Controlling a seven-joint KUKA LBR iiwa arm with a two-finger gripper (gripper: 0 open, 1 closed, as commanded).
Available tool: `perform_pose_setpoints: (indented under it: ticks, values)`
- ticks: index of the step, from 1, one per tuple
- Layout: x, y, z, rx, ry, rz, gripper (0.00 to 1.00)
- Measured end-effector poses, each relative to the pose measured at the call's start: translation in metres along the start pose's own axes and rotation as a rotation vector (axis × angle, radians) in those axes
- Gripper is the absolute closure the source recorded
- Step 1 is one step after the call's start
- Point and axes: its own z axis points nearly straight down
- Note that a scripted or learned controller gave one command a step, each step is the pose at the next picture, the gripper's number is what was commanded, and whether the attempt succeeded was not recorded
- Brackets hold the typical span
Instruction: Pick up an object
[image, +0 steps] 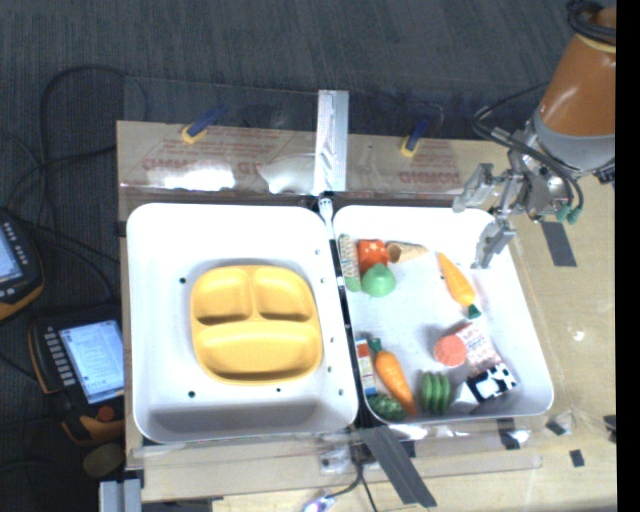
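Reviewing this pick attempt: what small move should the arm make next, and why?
Probably move the gripper inward and down toward the small orange carrot. The gripper hangs over the right bin's upper right corner with nothing between its fingers, and that carrot lies nearest, apart from the other toys.

arm (583, 85): enters at the upper right corner, grey with an orange band above the wrist, slanting down and to the left
wrist: grey, just below the orange band, with cables looping beside it
gripper (492, 222): low at the arm's end, pointing down
jaws: spread apart, nothing between them
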Motion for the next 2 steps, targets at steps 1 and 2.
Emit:
perform_pose_setpoints:
  ticks: [1,2]
  values:
    - [-0.021,-0.03,0.08,0.0,0.001,0.048,0.0]
    - [-0.02,-0.024,0.17,0.0,-0.001,0.23,0.0]
